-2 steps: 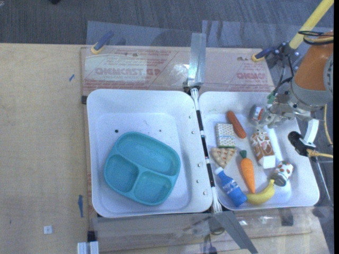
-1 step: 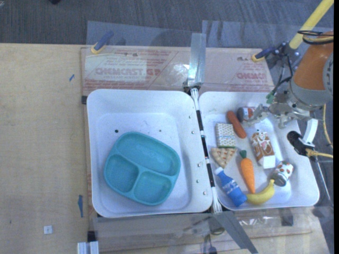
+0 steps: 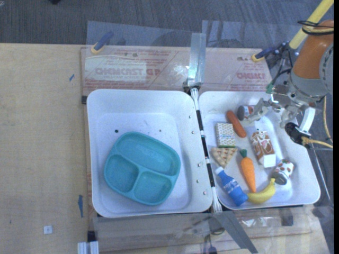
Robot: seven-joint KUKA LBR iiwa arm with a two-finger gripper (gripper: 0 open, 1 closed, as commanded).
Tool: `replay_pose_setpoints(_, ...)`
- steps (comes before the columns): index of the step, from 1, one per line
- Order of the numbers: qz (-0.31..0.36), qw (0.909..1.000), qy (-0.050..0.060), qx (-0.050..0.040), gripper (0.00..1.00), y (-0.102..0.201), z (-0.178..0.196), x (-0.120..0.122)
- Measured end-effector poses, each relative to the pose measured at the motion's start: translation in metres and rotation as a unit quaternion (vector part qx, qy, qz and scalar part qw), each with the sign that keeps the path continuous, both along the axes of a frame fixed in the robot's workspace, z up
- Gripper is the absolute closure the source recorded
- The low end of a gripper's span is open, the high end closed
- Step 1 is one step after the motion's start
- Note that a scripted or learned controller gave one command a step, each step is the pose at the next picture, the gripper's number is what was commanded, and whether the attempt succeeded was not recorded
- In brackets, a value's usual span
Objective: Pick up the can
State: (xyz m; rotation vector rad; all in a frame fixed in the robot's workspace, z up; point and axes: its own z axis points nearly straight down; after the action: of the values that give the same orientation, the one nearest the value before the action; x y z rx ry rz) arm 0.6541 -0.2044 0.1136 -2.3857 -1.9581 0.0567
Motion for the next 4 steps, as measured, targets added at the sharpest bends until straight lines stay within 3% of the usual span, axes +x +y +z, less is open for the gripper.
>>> replay_pose_setpoints(1, -0.034, 0.9993, 0.011, 0.0055, 0.00, -0.003, -0.016, 0.000)
replay_pose_setpoints(2, -0.036, 0.9993, 0.007, 0.0012, 1.00, -0.004, -0.008, 0.000)
replay_pose_setpoints(3, -0.169, 0.9850, -0.031, -0.0155, 1.00, 0.029, 0.088, 0.013)
replay_pose_setpoints(4, -0.205, 0.9782, -0.029, -0.0162, 1.00, 0.087, 0.114, 0.012)
